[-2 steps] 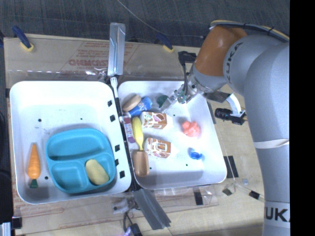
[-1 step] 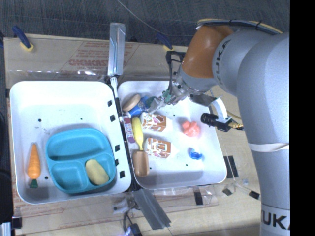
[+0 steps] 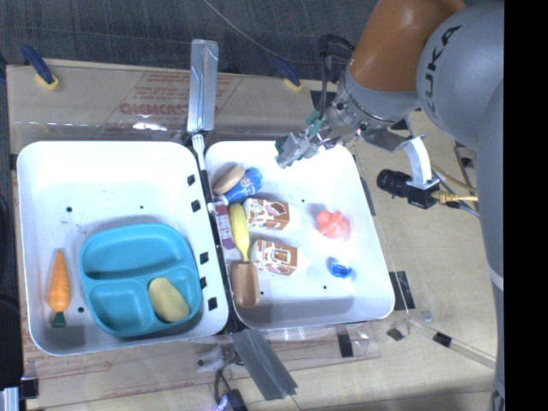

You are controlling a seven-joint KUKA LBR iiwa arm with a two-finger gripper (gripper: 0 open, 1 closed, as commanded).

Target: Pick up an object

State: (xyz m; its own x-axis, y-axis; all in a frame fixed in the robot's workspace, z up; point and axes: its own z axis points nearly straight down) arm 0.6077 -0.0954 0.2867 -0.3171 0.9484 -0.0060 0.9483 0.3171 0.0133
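Smooth white plastic with a soft sheen for both bins (image 3: 111, 157). Glossy blue plastic for the divided tray (image 3: 137, 259). Matt, waxy-looking orange on the toy carrot (image 3: 58, 281); dull yellow on the potato-like piece (image 3: 169, 299). Printed cardboard look on the two small cartons (image 3: 267, 213). Satin grey casing on the arm (image 3: 467, 58), glossier on its orange band (image 3: 398, 32). Pale wood-toned bench (image 3: 437, 255).
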